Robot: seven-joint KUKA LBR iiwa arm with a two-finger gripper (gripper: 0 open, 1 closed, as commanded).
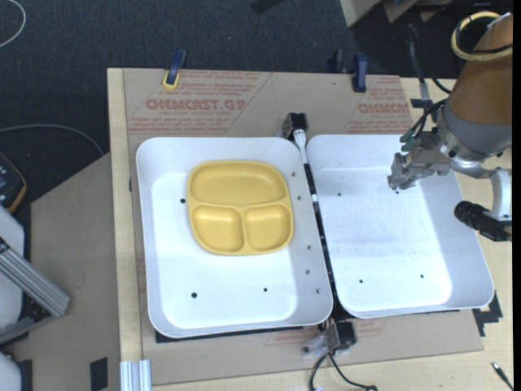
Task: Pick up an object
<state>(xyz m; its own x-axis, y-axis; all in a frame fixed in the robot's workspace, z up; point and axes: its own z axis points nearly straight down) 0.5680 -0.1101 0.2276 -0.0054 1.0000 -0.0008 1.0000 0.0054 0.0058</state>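
A yellow plastic tray with three compartments (240, 205) lies flat in the upper middle of the left white bin (163, 267). My gripper (399, 179) hangs over the upper right part of the right white bin (391, 251), well to the right of the yellow tray. Nothing shows between its tips. The arm with its orange band comes in from the upper right.
The two bins sit side by side on a brown board, meeting at a black centre strip (313, 210). Clamps hold the board's far edge: a yellow one (172, 76) and a blue one (358, 70). Cables lie at the front edge.
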